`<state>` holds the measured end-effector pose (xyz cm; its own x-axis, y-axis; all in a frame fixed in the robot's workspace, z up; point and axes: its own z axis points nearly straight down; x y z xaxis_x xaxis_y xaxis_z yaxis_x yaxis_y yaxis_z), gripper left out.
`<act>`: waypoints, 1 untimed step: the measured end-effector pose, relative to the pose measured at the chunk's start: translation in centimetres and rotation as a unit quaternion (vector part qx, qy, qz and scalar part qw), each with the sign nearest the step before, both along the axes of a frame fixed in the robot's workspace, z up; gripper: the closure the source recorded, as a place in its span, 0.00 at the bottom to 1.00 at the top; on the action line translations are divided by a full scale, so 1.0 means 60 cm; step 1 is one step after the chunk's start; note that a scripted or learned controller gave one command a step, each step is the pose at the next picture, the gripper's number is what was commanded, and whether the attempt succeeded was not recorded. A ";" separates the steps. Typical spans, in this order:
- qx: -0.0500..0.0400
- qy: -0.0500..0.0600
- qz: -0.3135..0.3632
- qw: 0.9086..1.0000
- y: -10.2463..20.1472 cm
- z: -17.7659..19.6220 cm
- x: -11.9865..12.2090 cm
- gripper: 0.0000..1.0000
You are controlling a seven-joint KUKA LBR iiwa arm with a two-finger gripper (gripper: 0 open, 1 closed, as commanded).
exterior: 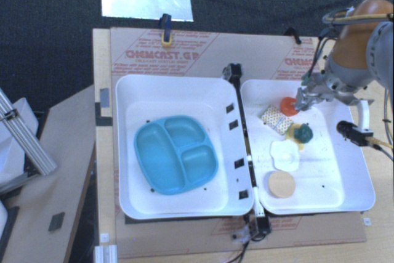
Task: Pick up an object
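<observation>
White plastic makes up both shallow bins on the bench, side by side with a black hinge-like strip between them. Nearest to me in the right bin [354, 191] lies a round tan disc [282, 184], flat on the floor of the bin. Just behind it, almost touching, sits a white rounded piece [285, 154]. Further back is a small dark teal object [302, 132] with a bit of yellow beside it, and just to its left a tilted, patterned cream packet [276, 119]. Behind that packet, near the bin's far wall, is an orange-red object [287, 106].

The gripper [303, 101] hangs right at the orange-red object's right side, low in the bin; from here I can't make out how it stands or whether it has hold of anything. The grey arm with its orange band [368, 15] comes in from the right above it.

Over in the left bin [132, 191] a blue divided tray [176, 153] lies flat, three compartments facing up. Beyond the bins, a yellow clamp [166, 31] grips the far edge of the board.
</observation>
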<state>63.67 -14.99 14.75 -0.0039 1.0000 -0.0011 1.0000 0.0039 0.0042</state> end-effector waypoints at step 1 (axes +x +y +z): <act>0.000 -0.001 -0.001 1.000 -0.011 0.078 0.003 1.00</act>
